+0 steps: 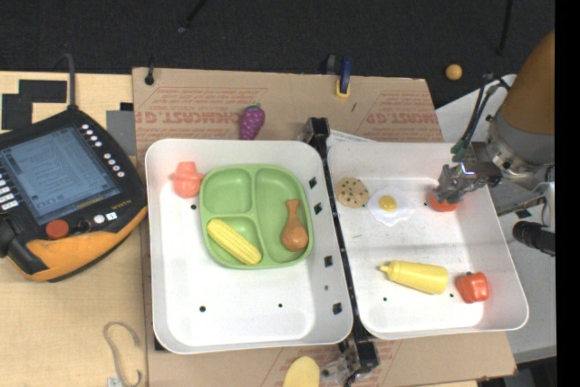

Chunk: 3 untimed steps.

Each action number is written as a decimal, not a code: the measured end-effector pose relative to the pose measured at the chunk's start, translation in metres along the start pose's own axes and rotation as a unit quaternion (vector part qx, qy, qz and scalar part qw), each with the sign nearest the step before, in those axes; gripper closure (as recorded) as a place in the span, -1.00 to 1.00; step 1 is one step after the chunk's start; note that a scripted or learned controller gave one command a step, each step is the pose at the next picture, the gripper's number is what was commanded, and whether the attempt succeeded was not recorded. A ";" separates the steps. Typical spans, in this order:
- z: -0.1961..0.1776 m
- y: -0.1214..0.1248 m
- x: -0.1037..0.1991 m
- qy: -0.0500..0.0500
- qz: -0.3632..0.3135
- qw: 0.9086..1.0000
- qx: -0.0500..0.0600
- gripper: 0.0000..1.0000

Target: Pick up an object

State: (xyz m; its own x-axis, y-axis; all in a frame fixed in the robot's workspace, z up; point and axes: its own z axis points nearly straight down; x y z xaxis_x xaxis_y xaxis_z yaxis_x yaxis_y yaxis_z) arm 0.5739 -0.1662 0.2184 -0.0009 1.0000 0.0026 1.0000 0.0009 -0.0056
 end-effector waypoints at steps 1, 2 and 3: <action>0.005 -0.038 0.046 0.000 0.000 1.000 0.000 1.00; -0.005 -0.072 0.077 0.000 0.000 1.000 0.000 1.00; 0.001 -0.078 0.094 0.000 0.000 1.000 -0.001 1.00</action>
State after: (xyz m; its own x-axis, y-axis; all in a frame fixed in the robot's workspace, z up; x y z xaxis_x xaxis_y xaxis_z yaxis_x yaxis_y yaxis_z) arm 0.4958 -0.0725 0.2176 -0.0005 1.0000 0.0018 1.0000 0.0005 -0.0045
